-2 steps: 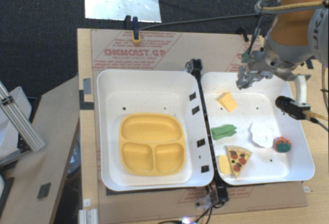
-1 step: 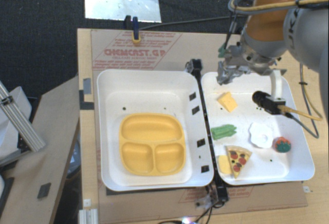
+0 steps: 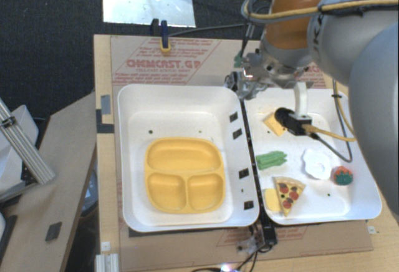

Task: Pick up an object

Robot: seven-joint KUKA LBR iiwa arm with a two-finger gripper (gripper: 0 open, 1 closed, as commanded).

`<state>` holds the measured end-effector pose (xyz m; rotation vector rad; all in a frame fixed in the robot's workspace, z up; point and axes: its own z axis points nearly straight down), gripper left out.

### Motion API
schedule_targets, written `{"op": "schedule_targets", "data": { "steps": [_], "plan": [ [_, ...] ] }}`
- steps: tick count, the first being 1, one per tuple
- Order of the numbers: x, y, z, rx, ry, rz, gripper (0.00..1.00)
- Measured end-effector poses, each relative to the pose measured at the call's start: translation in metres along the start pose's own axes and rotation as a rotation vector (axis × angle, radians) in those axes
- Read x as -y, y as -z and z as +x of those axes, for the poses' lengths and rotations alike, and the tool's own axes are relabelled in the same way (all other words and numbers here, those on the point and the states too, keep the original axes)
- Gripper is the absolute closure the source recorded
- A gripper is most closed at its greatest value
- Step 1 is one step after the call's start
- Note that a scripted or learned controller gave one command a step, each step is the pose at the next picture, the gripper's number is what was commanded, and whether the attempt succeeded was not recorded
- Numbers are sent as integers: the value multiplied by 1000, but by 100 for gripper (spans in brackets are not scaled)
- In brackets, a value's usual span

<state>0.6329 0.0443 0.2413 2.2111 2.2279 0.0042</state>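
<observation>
My gripper [image 3: 242, 85] hangs over the far end of the wall between the two bins, under the orange band of the arm. The right bin [image 3: 361, 202] holds a yellow cheese wedge [image 3: 272, 124], a green leafy piece [image 3: 271, 159], a white flat piece [image 3: 317, 165], a small red and green fruit [image 3: 341, 175], a pizza slice [image 3: 288, 193] and a pale yellow piece [image 3: 271, 201]. The cheese wedge lies nearest the gripper, a little to its right and towards the front. I see nothing held in the gripper.
A yellow three-part plate [image 3: 184, 174] lies in the left bin [image 3: 134, 115]. A blue clamp [image 3: 164, 34] stands at the bench's far edge. The arm's grey body covers the right bin's far right corner.
</observation>
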Motion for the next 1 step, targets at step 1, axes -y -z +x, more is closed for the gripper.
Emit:
{"op": "schedule_targets", "data": {
  "steps": [1],
  "plan": [
    [-2, -18, 49, -1, 0, 3, 100]
  ]
}}
